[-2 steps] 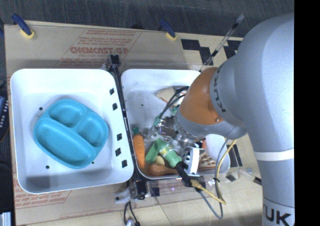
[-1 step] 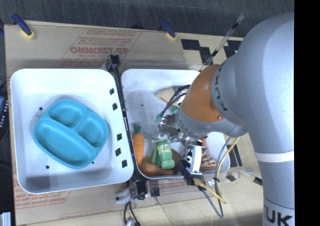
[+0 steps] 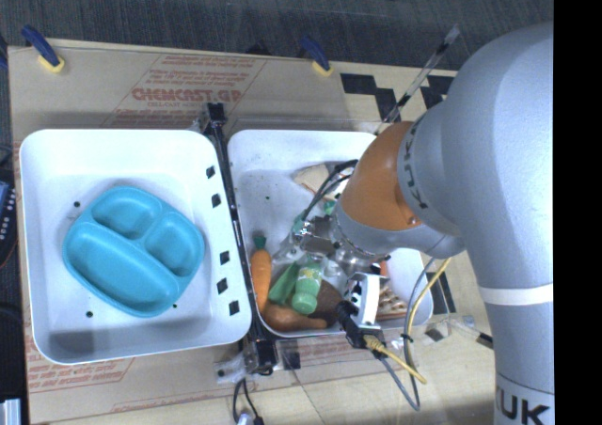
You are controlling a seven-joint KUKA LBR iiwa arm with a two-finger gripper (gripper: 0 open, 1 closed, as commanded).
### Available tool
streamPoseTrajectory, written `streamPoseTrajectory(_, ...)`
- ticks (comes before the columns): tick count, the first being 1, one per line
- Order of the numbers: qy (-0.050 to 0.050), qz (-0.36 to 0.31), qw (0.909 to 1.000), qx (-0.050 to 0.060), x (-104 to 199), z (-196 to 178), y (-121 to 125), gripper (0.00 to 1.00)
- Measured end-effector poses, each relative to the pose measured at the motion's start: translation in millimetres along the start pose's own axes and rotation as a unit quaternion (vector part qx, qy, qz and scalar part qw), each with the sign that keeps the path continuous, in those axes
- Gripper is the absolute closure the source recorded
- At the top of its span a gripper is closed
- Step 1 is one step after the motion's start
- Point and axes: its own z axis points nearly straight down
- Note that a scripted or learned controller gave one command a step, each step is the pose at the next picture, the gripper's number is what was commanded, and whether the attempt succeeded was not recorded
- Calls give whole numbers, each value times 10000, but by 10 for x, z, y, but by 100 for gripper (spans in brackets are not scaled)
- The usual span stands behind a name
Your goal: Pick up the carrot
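The carrot (image 3: 261, 273) is an orange stick lying along the left wall of the right bin (image 3: 273, 160), near its front. My gripper (image 3: 318, 268) is low in that bin, just to the right of the carrot and over a cluster of green toys (image 3: 293, 287). A second orange-brown piece (image 3: 293, 321) lies at the bin's front edge below the green toys. The arm's wrist hides much of the bin's right half.
The left bin (image 3: 56, 160) holds a blue divided plate (image 3: 134, 249). A black divider with clips (image 3: 224, 216) runs between the two bins. A white object (image 3: 414, 277) sits at the right bin's right side, partly behind the arm.
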Motion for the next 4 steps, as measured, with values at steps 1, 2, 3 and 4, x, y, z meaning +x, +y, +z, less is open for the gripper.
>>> streamPoseTrajectory(1,2,-38,10000,21,6,-95,3,100)
streamPoseTrajectory(2,-2,-43,10000,22,6,-94,1,0)
streamPoseTrajectory(3,23,1610,9869,-28,-87,86,31,0)
streamPoseTrajectory(4,38,1836,9830,-28,487,-938,612,0)
